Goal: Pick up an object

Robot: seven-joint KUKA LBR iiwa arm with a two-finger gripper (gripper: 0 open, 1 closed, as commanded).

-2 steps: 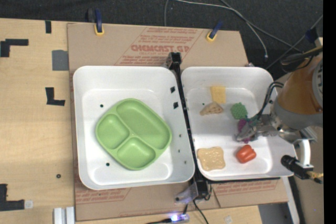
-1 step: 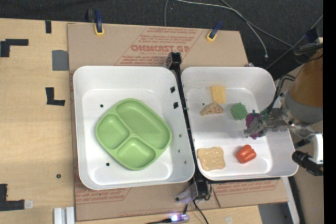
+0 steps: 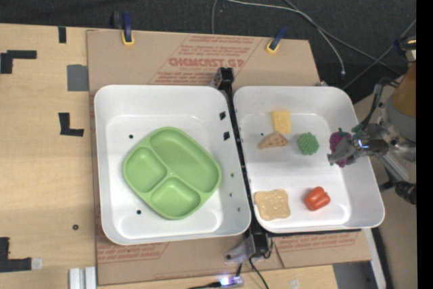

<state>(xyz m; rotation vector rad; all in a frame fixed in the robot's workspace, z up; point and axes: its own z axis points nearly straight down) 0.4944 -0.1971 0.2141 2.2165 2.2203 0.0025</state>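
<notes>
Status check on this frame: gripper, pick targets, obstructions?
Gripper over right bin's right rim, purple item at its tip, grasp unclear. Broccoli nearest. Nothing blocking.

Cardboard sheet point(image 3: 203, 57) under bins, two clamps point(image 3: 126, 29) at far edge.

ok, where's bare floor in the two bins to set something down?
Left bin: the green plate takes the middle; a bare strip runs along the far wall, with bare corners around it. Right bin: bare strip along the far wall above the cheese, and a patch mid-floor between the cracker, broccoli, toast and tomato. Crowded at its right wall, by the gripper.
</notes>
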